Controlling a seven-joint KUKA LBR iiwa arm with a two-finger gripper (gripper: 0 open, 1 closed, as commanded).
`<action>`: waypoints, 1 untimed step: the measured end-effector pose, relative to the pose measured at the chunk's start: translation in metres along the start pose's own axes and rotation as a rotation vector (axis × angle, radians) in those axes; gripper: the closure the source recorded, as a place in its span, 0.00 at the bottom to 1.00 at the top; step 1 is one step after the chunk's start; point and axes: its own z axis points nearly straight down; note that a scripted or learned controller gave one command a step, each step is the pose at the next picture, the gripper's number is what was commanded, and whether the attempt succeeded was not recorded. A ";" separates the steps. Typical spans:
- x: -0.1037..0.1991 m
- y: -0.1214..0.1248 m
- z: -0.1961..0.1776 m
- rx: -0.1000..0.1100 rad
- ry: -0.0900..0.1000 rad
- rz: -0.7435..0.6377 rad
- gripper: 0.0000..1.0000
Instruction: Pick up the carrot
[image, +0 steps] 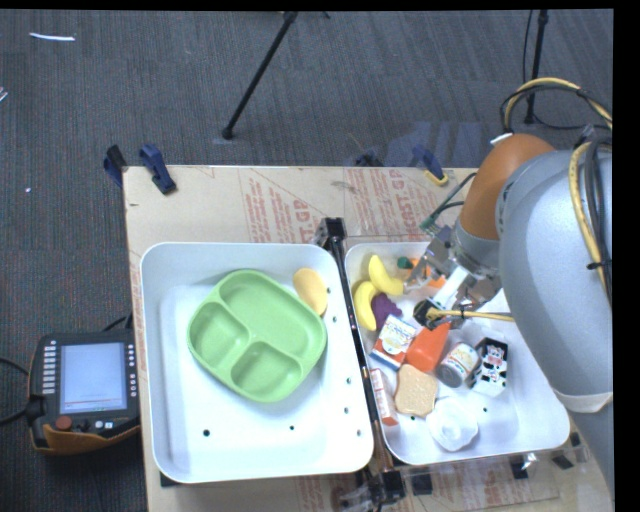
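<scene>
The carrot (430, 348), an orange tapered piece, lies in the middle of the right bin (540, 420). It rests between a red and white carton (396, 340) and a small can (458, 365). My gripper (436, 278) hangs low over the back of the right bin, just behind and above the carrot. It stands close to a yellow banana (384, 275). The wrist and its fittings hide its tips. Nothing shows as held.
The right bin is crowded: a purple eggplant (386, 306), a second yellow fruit (364, 305), a bread slice (415, 390), a cow-patterned box (490, 363), a white lump (452, 426). The left bin (170, 420) holds a green divided plate (258, 335) and a yellow lemon (311, 290).
</scene>
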 end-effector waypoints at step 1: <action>0.001 -0.001 -0.010 0.002 -0.003 -0.008 1.00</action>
